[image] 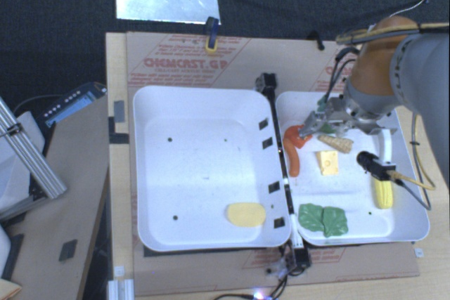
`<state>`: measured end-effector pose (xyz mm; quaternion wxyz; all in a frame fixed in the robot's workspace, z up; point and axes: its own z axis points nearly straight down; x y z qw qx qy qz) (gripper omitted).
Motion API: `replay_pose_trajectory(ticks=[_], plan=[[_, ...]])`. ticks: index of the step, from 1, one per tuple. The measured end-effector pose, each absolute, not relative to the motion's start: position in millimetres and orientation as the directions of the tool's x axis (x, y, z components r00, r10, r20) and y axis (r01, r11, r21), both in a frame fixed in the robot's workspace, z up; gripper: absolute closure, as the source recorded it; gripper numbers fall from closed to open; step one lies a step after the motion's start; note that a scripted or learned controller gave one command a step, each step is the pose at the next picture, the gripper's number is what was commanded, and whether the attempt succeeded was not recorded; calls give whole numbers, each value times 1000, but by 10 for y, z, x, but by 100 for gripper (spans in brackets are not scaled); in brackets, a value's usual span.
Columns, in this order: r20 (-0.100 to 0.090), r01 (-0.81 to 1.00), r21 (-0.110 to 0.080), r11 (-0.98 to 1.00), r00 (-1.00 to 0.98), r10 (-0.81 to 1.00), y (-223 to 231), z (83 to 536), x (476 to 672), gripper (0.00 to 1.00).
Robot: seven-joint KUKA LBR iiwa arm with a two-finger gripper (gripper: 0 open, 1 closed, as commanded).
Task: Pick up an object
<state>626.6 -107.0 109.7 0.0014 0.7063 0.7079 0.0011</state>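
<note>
Orange pepper (292, 144), cheese wedge (328, 162) and cone (335, 143) crowd the fingers (318, 124), whose state I cannot tell.

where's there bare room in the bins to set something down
Most of the left bin floor is bare, above the yellow piece. The right bin is crowded: chili pepper, cheese, corn, green piece, hand.

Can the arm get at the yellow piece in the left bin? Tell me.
Probably yes: the yellow piece lies alone on the left bin floor, nothing over it; the gripper is over the right bin.
</note>
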Motion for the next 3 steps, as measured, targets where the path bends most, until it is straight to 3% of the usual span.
replay_pose_trajectory(ticks=[1,2,3], plan=[[-13,998,-63,-15,14,1000,-1027,902,6601,0],[0,999,-47,-11,11,1000,-889,797,6587,0],[-1,999,-34,-7,6,1000,-884,920,6617,100]])
